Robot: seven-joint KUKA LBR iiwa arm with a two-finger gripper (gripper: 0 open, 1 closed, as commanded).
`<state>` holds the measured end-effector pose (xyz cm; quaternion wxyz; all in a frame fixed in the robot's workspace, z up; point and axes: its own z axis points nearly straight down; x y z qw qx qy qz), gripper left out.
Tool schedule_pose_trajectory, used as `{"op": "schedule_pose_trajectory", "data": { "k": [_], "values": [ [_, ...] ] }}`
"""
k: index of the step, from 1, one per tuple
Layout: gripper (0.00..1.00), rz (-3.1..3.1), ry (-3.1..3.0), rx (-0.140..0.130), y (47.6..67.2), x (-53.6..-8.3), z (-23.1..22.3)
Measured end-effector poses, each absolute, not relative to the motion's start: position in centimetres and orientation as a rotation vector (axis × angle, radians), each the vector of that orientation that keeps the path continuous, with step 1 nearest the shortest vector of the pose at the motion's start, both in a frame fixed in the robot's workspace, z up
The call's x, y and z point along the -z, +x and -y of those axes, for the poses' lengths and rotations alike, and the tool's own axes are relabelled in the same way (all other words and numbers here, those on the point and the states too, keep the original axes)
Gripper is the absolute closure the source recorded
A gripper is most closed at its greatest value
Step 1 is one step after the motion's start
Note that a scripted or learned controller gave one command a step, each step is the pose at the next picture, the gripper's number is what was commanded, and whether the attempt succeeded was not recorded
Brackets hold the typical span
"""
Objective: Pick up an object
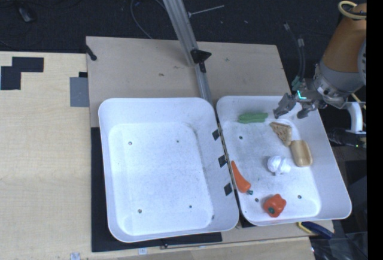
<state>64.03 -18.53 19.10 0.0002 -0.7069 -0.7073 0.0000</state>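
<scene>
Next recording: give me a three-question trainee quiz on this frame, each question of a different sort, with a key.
1. True or false: the carrot lies in the left bin.
2. Which item lies nearest the gripper? A. red pepper B. green pod C. bread wedge
3. Fill in: the white ball lies right beside the tan ____.

Key:
1. False; the carrot lies in the right bin, near the divider side.
2. C; the bread wedge lies just below the gripper, which hovers at the bin's upper right with fingers spread and nothing between them.
3. Roll.
</scene>
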Motion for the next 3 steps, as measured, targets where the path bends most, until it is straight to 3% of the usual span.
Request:
{"op": "schedule_pose_trajectory", "data": {
  "k": [1, 3],
  "values": [
    [0.00, 2.222, -2.220, 0.000, 64.0, -19.1, 18.5],
    [0.00, 2.221, -2.218, -0.003, 64.9, -9.3, 17.8]
  ]
}}
